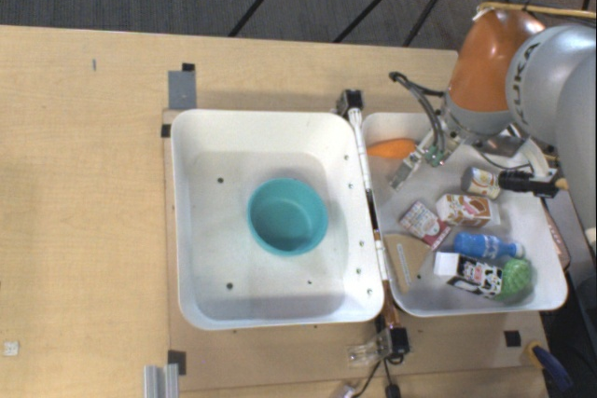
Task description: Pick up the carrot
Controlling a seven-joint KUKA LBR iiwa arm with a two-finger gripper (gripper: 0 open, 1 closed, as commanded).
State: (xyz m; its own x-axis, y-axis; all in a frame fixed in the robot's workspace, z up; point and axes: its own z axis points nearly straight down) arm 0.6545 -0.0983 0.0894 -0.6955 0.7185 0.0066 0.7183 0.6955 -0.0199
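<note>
Bench-top left bin [201, 200] holds a teal bowl [288, 216]; right bin [550, 294] holds carrot [391, 147] beside open, empty end effector [417, 160].

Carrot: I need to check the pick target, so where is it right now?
The carrot lies in the right bin, at its far left corner by the divider, just left of the gripper.

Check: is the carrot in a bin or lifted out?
In. The carrot lies in the right bin, at its far left corner, beside the end effector.
</note>
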